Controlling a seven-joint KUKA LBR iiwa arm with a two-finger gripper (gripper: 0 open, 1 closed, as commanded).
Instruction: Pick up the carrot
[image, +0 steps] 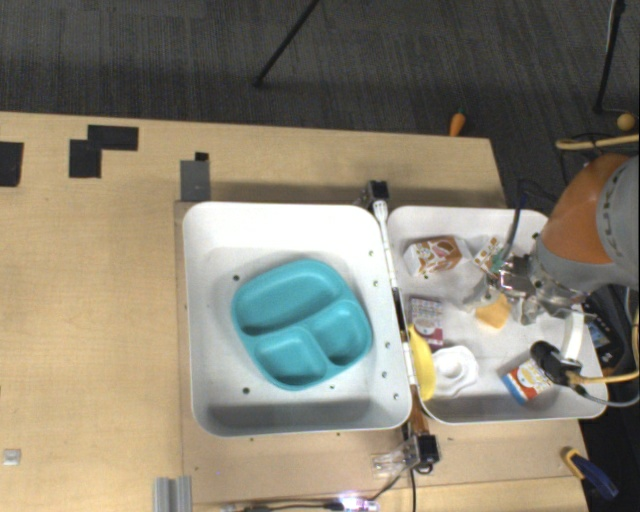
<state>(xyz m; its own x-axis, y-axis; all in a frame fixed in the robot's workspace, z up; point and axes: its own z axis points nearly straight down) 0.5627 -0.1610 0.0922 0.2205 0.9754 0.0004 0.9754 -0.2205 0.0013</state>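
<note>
Camera view: pincer low over the right bin

Camera view has the grey arm (600, 225) reaching in from the right, its orange band just behind the pincer (508, 283), which hangs over the right bin (470, 412). Whether the pincer is apart or together: cannot tell, metal parts blur together.

- Orange-tan piece (492, 315): just beside the pincer, on its near side, lying on the bin floor. May be the carrot; shape too small to be sure. Not seen clamped.
- Brown-and-white packet (435, 255): left of the pincer, toward the far wall.
- Pink packet (425, 315): left of the pincer, by the bin's left wall.
- Banana (422, 368) and white bottle (455, 368): left and nearer the camera, touching each other.
- Red-and-white carton (525, 381): nearer the camera, by the front wall.
- Left bin (210, 250): well apart to the left, with a teal divided tray (300, 322) in it
</note>
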